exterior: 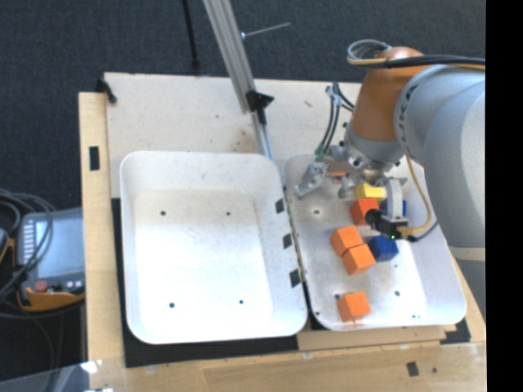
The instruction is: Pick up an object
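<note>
The right bin [425,300] holds several small blocks. A yellow block [373,192] and an orange block [361,211] lie close under the wrist. Two more orange blocks [352,249] touch each other mid-bin, with a blue block [382,247] just to their right. A lone orange block [354,305] sits near the front rim. My gripper [325,176] hangs low over the bin's far left corner, left of the yellow block, with nothing visibly in it. The arm's orange band [377,109] and grey body cover the bin's far right part.
The left bin [204,243] lies beside the right one, their rims meeting along a ridge [292,243]. A slanted aluminium post [233,51] rises from behind the bins. Cables [417,211] hang by the wrist. A pendant [45,256] sits off the bench's left edge.
</note>
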Available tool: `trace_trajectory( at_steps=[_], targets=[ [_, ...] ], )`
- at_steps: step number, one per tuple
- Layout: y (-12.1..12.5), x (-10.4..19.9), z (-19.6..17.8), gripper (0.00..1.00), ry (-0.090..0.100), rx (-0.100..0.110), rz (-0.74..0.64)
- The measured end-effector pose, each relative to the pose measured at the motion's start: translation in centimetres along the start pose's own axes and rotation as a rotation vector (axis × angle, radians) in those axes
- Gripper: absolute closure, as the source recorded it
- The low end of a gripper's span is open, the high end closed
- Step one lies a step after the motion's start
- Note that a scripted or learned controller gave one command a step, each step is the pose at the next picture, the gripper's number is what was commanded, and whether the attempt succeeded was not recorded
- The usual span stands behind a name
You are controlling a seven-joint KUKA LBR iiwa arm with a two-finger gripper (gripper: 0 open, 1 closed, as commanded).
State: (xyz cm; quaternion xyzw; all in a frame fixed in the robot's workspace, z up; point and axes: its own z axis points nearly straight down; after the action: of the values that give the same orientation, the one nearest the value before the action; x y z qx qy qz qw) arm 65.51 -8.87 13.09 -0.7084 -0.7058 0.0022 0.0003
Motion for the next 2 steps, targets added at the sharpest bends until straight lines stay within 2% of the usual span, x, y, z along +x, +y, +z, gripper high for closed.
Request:
trace_trajectory(
  at_steps=[1, 2],
  targets=[
    [0.2, 0.0, -1.4, 1.0, 0.002, -0.008, 0.004],
    [0.6, 0.9, -7.1, 1.0, 0.003, -0.011, -0.007]
  ],
)
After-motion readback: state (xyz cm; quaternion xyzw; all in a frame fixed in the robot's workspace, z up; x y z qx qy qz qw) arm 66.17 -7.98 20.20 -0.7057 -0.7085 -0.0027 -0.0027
